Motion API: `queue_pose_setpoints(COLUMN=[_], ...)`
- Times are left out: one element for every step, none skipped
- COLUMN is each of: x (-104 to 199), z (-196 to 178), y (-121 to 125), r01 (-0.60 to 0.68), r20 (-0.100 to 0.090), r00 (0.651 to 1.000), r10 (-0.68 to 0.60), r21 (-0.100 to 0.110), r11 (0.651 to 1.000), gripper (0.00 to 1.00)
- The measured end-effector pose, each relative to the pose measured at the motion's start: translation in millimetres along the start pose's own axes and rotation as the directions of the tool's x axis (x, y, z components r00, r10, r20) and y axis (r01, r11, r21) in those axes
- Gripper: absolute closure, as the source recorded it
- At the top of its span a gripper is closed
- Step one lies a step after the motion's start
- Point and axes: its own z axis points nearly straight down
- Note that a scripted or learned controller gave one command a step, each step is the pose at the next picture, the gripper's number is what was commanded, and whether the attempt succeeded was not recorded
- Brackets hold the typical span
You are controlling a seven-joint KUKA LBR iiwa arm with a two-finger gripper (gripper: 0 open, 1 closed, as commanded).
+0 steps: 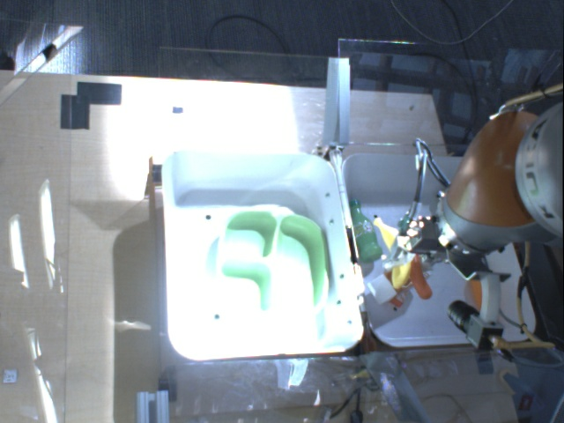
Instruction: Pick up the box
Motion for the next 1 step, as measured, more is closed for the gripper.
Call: queue_pose_setpoints(x=[-34.1], z=[-0.7], y=[3.7], r01=[-0.008], r20=[0.001], r00=[1.000], r10=[0.008], r21=[-0.001], r11=[1.000], gripper=[1.00])
